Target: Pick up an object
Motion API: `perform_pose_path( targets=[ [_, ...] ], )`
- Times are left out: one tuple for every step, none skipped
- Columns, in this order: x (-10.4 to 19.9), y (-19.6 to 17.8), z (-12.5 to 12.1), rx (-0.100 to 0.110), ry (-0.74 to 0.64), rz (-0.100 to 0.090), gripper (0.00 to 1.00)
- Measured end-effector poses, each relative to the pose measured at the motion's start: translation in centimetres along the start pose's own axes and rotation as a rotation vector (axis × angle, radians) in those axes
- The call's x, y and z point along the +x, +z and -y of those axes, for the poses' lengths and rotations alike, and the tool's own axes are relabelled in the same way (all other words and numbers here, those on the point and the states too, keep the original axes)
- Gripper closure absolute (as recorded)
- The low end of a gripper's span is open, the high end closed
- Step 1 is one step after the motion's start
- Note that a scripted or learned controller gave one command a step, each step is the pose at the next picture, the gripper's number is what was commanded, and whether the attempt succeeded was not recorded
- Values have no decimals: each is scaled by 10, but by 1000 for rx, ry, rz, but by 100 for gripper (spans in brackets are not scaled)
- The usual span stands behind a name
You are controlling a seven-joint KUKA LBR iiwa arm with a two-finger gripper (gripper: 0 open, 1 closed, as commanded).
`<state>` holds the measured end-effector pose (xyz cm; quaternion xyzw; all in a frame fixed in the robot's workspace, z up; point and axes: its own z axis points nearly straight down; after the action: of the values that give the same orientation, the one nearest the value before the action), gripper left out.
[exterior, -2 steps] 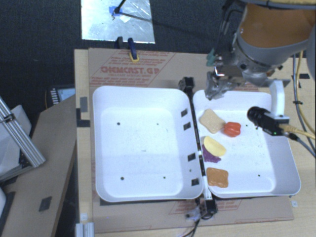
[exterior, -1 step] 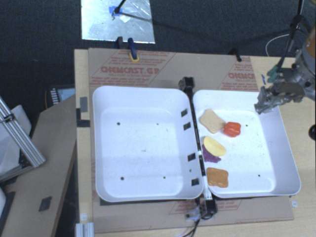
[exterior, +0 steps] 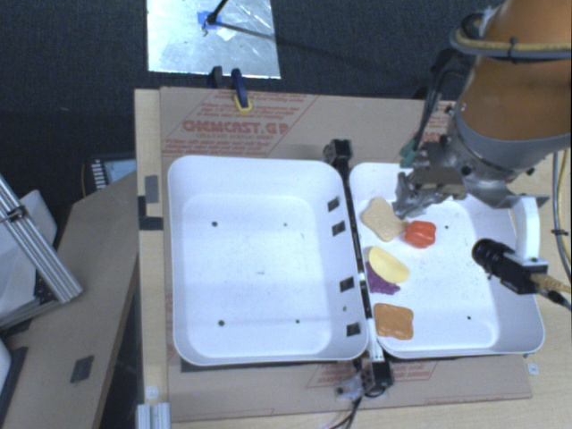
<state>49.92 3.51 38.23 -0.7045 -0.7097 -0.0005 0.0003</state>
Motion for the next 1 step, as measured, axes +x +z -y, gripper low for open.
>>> perform_pose_path(
  targets=[
    [44,-77,-10,-10,-1,-1,100]
  ],
)
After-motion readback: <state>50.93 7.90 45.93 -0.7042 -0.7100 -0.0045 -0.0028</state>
